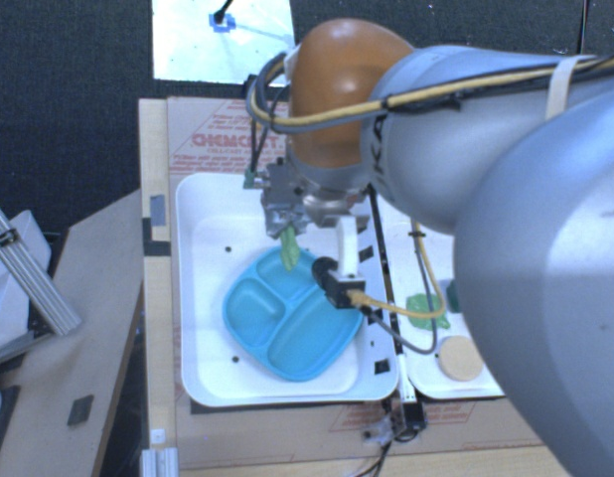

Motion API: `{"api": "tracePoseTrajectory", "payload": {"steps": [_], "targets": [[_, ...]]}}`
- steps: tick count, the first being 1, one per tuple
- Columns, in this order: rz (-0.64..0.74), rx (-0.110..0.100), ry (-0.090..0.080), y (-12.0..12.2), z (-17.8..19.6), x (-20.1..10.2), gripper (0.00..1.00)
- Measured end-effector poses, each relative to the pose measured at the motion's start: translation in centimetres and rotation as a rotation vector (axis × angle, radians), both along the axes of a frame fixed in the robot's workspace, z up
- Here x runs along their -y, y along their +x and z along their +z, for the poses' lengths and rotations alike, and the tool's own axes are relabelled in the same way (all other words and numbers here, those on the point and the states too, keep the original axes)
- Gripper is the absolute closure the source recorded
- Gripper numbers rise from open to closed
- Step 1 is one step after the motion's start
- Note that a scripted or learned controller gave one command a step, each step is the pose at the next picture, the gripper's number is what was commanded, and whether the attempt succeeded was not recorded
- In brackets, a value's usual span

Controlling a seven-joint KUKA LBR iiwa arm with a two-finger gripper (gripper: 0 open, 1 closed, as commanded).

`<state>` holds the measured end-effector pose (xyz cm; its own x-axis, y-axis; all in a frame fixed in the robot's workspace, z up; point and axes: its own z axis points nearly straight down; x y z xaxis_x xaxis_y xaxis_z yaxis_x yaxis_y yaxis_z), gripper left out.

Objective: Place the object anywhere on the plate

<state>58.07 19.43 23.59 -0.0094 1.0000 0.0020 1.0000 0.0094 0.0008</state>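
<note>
A blue divided plate (pixel 287 324) lies tilted in the left white bin (pixel 203 266). My gripper (pixel 288 235) hangs just above the plate's far edge, under the orange band of the arm. A small green object (pixel 289 251) pokes down from between the fingers and reaches toward the plate's upper rim. The gripper is shut on that green object. The arm hides the far right corner of the left bin.
In the right bin (pixel 456 391) lie a green item (pixel 423 309) and a tan round disc (pixel 459 358). A yellow cable (pixel 406 311) and black cables hang from the arm over the divider between the bins. A cardboard sheet (pixel 213 142) lies behind the bins.
</note>
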Motion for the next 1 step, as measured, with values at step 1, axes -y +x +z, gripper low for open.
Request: {"api": "tracePoseTrajectory", "payload": {"steps": [1], "targets": [[-0.006, 0.000, -0.001, 0.08, -0.02, 0.34, 0.00]]}}
